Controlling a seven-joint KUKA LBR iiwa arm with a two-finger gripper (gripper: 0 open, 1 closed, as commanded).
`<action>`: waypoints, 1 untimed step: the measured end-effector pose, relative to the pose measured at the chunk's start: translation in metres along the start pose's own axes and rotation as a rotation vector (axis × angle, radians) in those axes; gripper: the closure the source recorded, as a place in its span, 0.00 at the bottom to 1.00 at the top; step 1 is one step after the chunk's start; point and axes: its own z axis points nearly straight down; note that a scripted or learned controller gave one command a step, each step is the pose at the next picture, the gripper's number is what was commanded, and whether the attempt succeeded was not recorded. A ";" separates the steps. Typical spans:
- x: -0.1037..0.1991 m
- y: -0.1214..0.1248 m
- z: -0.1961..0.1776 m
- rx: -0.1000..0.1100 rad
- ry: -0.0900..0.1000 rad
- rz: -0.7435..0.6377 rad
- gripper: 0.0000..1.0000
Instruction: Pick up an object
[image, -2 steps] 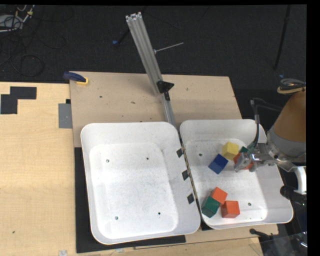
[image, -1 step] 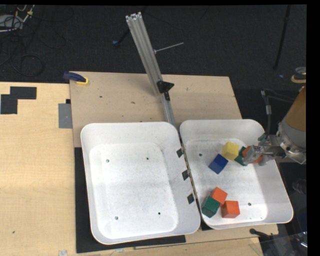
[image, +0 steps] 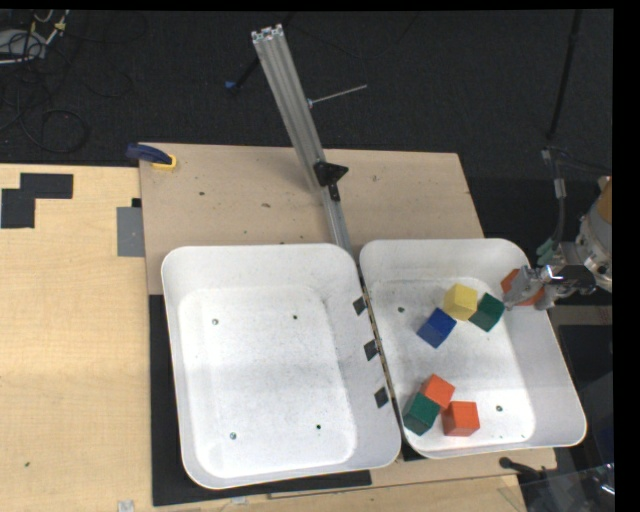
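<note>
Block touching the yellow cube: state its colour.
Dark green block, against the yellow cube; camera view.

The arm (image: 603, 235) is cut off at the frame's three o'clock edge — just its wrist end reaches in. The gripper (image: 530, 285), over the right bin's (image: 545, 375) three o'clock rim, is too small and blurred to read — an orange shape at it may be a block or its own part.
</note>
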 end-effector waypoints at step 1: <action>0.042 0.006 0.004 0.008 0.003 -0.002 1.00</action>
